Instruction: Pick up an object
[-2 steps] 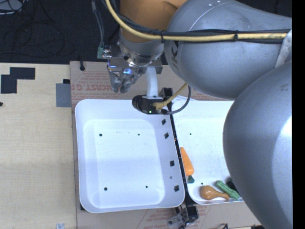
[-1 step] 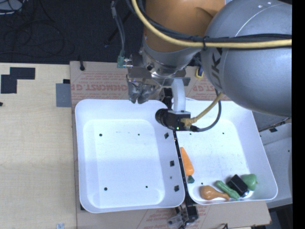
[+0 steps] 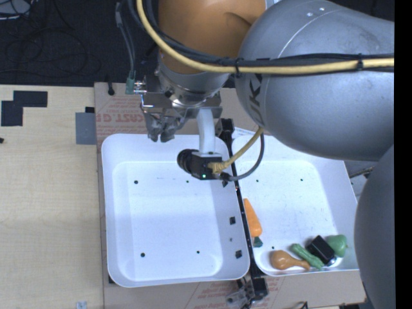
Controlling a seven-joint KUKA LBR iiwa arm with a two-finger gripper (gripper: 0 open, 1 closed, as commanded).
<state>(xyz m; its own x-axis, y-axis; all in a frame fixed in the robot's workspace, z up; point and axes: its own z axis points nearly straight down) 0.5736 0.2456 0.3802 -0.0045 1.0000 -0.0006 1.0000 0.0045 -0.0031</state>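
Observation:
My gripper [image 3: 162, 132] hangs over the far rim of the left bin [image 3: 122, 172], near its back middle, with nothing seen in it. The objects lie in the right bin [image 3: 302, 172]. An orange carrot-like piece [image 3: 252, 217] rests against that bin's left wall, with a small green bit [image 3: 257, 241] at its near end. In the near right corner lie a tan pear-shaped object [image 3: 286, 259], a long green object [image 3: 307, 255], a black block [image 3: 320, 249] and a rounded green object [image 3: 337, 242]. All of these are far from the gripper.
The grey arm and its orange band [image 3: 206, 18] cover the upper right of the view and the far part of the right bin. A black device with a green light [image 3: 198, 165] and a yellow cable [image 3: 241, 150] hang by the divider between the bins. Cardboard [image 3: 45, 192] lies to the left.

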